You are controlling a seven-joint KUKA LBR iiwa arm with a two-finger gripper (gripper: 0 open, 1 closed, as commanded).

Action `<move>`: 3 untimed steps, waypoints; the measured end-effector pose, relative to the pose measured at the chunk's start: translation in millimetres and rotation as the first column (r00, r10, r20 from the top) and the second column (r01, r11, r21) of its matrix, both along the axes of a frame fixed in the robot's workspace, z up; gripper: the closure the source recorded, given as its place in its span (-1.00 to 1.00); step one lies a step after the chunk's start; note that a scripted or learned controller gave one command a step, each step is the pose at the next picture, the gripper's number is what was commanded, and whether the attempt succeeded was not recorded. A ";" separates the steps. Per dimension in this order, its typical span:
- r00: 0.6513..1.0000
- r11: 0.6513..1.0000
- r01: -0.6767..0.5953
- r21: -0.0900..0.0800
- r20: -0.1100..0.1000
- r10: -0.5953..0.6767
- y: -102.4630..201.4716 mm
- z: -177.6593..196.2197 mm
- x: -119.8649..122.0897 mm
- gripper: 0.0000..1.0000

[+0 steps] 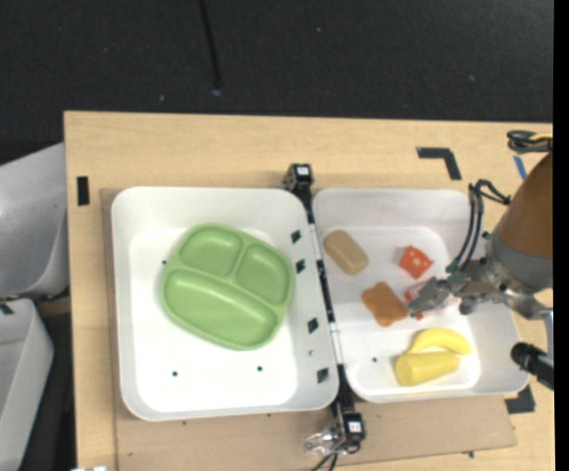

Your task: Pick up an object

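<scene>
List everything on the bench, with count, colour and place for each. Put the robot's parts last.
bench: one, light wood, under both bins
left bin: one, white, left half of the bench
right bin: one, white, beside the left bin
divided plate: one, green, three compartments, in the left bin
tan block: one, tan, upper left of the right bin
red block: one, red, upper middle of the right bin
brown block: one, orange-brown, middle of the right bin
yellow items: two, yellow, touching, lower part of the right bin
arm: one, orange band visible, entering from the right
gripper: one, grey, low over the right bin beside the brown block
</scene>
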State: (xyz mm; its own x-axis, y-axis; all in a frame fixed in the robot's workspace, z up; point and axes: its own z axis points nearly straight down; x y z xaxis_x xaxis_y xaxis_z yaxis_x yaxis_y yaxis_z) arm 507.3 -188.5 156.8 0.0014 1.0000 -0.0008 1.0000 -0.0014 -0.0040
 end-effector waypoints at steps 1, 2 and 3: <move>1.000 1.000 0.001 0.000 0.000 -0.001 -1.1 -53.0 -1.0 -1.00; 1.000 1.000 0.006 0.000 0.008 -0.006 -1.8 -38.9 1.0 1.00; 1.000 1.000 0.007 -0.002 0.010 -0.007 -9.0 5.8 1.8 1.00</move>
State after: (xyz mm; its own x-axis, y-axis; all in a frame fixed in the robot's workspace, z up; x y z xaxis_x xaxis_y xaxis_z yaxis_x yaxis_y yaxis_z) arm 509.1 -197.6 162.7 0.0085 1.0000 -0.0025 0.9999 -0.0085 0.0060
